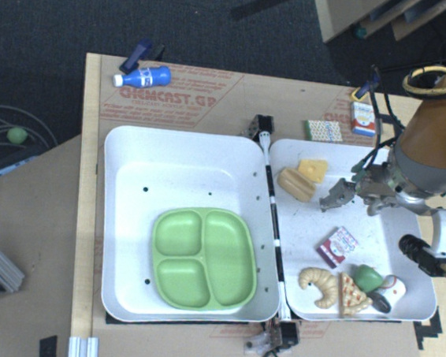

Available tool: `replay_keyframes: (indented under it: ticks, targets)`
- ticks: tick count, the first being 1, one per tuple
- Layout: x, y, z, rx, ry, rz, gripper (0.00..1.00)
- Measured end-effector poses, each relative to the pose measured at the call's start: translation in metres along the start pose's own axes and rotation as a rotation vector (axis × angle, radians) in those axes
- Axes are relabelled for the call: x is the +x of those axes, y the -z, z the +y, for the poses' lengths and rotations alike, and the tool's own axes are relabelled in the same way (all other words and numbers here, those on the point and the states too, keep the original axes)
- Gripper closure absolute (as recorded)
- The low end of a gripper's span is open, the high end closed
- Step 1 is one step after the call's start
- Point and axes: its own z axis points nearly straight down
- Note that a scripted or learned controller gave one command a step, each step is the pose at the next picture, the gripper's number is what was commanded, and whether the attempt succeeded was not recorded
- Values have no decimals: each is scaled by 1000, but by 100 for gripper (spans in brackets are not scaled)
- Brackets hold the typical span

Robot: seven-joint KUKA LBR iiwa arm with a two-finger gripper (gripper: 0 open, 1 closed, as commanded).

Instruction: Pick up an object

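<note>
The right bin (pixel 407 308) holds several toy foods. A yellow cheese wedge (pixel 313 170) and a tan bread roll (pixel 298 184) lie at its far left. A small red and white packet (pixel 338 246) lies in the middle. Along the near edge sit a croissant (pixel 320 284), a pizza slice (pixel 351 294) and a green and white item (pixel 375 280). My gripper (pixel 355 203) hangs over the bin's middle, right of the bread roll and beyond the packet. It is open, with nothing between its fingers.
The left bin (pixel 129 164) holds a green divided plate (pixel 203 256). A blue bottle (pixel 143 76) lies on the bench at the far left. Two small boxes (pixel 324 130) (pixel 362 117) sit beyond the right bin. A black clamp (pixel 262 126) stands where the bins meet.
</note>
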Motion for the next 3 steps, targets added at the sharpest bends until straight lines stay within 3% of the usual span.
replay_keyframes:
  ticks: [1, 3]
  targets:
    - [-20, -98, -55, 3, -2, -1, 0]
    - [10, -110, -53, -2, 0, -1, 0]
